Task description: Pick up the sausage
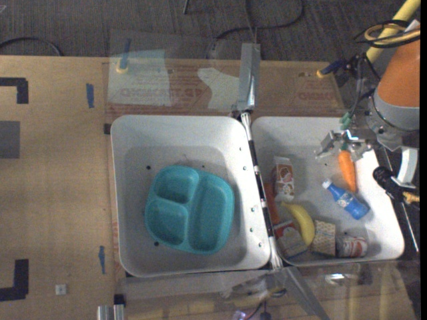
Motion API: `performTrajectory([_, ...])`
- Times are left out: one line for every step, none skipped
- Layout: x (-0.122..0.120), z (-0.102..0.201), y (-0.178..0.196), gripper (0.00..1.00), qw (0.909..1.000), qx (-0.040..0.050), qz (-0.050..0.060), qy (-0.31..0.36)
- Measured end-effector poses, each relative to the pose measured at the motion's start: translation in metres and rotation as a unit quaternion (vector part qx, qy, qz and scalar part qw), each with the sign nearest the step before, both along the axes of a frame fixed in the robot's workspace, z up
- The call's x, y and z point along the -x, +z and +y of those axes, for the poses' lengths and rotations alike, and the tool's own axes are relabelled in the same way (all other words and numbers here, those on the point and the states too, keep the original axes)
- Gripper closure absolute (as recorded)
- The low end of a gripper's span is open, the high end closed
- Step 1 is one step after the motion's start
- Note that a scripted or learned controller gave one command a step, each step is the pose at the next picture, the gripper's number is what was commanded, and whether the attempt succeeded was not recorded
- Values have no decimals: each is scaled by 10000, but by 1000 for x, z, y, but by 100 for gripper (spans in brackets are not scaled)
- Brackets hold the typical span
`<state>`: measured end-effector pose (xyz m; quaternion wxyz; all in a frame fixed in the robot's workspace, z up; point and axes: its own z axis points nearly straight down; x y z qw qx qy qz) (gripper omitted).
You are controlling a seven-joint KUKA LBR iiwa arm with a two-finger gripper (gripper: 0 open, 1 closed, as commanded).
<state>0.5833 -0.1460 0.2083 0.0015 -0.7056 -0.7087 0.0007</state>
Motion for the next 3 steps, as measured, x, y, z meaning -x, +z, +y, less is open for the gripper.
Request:
performTrajectory([-1,-1,9,100,10000,1,-5,-3])
performTrajectory([18,-27,-53,100,9994,0,-2,342])
performTrajectory([12,-41,-43,100,9984,13,-20,-571])
